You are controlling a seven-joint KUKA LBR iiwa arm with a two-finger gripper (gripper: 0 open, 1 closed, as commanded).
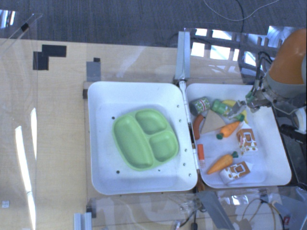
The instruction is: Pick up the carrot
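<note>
In the camera view, two orange plastic carrots are seen in the right white bin (283, 174); the upper carrot (229, 129) lies just below the two-finger gripper (238, 110), the lower carrot (221, 163) nearer the front. The upper carrot is best approached squarely across its middle, clear of the small printed carton (247, 141) beside it.

Likely a robotics lab: pale wood bench (57, 128) behind clear guard panels, grey carpet (120, 8) beyond it, loose cable (230, 6) on that carpet, metal framing (181, 56) at bench's far edge.
</note>
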